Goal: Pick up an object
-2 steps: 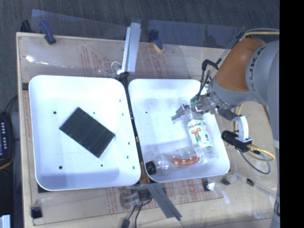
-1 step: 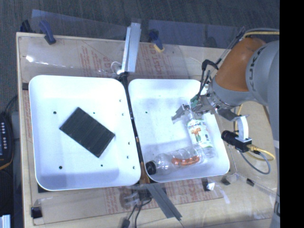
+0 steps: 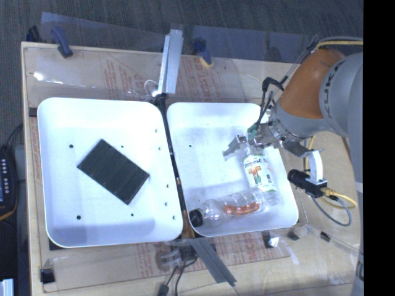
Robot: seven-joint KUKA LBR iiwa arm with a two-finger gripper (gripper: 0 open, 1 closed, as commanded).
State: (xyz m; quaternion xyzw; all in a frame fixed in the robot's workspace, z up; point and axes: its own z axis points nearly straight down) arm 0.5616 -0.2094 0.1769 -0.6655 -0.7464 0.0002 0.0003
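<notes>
Gripper [image 3: 242, 145] low in right bin [image 3: 203, 122], just above small white bottle [image 3: 259, 172]; jaws' state impossible to tell. Dark pad [image 3: 113, 171] in left bin [image 3: 62, 122].

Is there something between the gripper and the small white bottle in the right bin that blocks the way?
Nothing visible blocks it. The gripper sits just above the upper end of the small white bottle in the right bin. The clear plastic bottle lies past the white bottle's lower end, on the far side from the gripper.
</notes>
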